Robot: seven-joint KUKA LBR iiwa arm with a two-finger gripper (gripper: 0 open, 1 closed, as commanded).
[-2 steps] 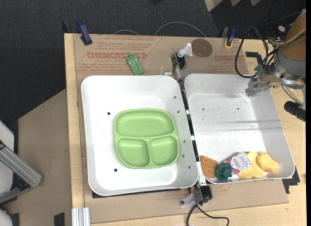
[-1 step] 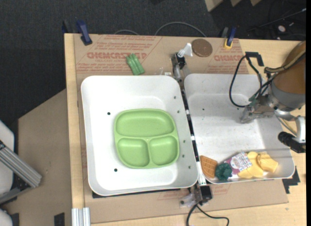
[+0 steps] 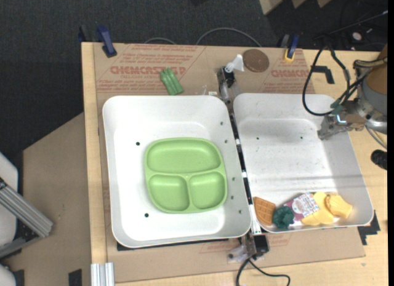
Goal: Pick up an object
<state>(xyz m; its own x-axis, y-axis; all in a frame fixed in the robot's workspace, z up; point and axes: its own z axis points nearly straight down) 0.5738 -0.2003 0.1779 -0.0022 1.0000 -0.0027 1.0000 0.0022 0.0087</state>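
Note:
Several small toy foods lie along the near edge of the right bin (image 3: 277, 149): an orange waffle piece (image 3: 264, 210), a dark green broccoli (image 3: 283, 217), a pink and white packet (image 3: 303, 205) and yellow pieces (image 3: 337, 205). My gripper (image 3: 330, 123) sits at the right bin's far right side, well behind the foods and apart from them. I see nothing held in it. The grey arm (image 3: 372, 94) comes in from the right edge.
The left bin (image 3: 123, 155) holds a light green divided plate (image 3: 184, 174). On the bench behind the bins lie a green toy (image 3: 172, 82) and a brown disc (image 3: 255, 61). A black cable (image 3: 313, 75) loops over the right bin's far corner.

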